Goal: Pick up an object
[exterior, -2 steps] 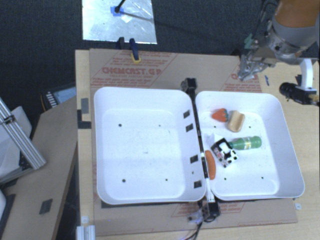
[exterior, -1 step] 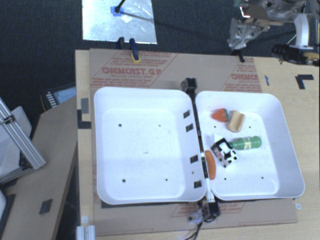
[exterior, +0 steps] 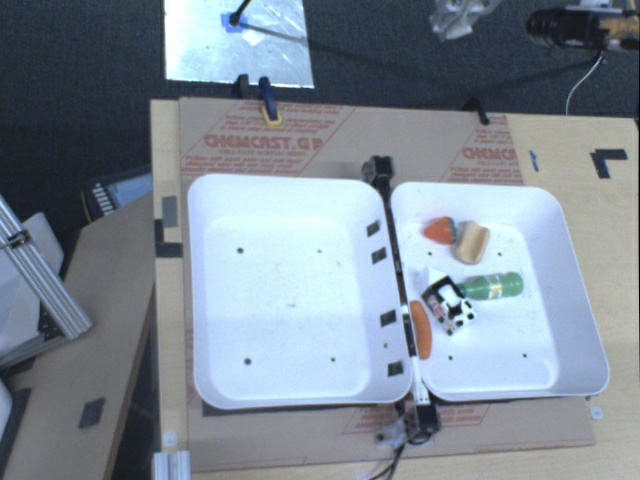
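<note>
Left white bin [exterior: 290, 298]: on the bench, touching the right white bin [exterior: 560, 298] along a black-clipped seam. Cardboard sheet [exterior: 330, 138], red lettering: beneath both bins. Reflective square panel [exterior: 238, 28]: far left, on dark carpet. Aluminium rail [exterior: 40, 278]: left edge, tilted.

White bins [exterior: 560, 230]; green bottle [exterior: 493, 286]; orange carrot [exterior: 421, 330]; black-and-white checkered toy [exterior: 449, 304].

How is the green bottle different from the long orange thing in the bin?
The green bottle is green with a white cap; the long orange thing is all orange-red. The bottle lies crosswise out in the right bin; the orange thing lies lengthwise along that bin's left wall. The bottle looks thicker. Both lie flat.
</note>
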